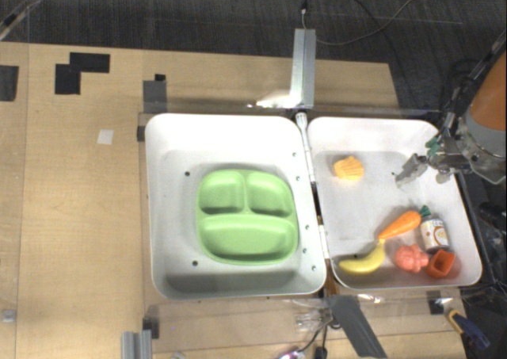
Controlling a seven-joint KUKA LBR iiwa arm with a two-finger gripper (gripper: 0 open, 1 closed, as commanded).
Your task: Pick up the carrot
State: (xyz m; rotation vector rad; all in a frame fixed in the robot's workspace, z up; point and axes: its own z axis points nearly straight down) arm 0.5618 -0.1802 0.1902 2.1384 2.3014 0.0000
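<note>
From above, the gripper (413, 167) hangs over the right bin (372, 215) near its right wall, its jaws spread apart with nothing between them, while the carrot (399, 224) lies well below it near the bin's front, beside a banana (363, 261) and a small bottle (432, 233).

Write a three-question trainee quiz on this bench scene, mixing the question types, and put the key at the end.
1. True or false: the carrot lies in the same bin as the green divided plate.
2. Which object touches the carrot's tip?
A. banana
B. yellow corn-like toy
C. small bottle
3. Fill in: the gripper hangs over the ____ bin.

Key
1. False; the carrot is in the right bin, the plate in the left bin.
2. A
3. right
</note>
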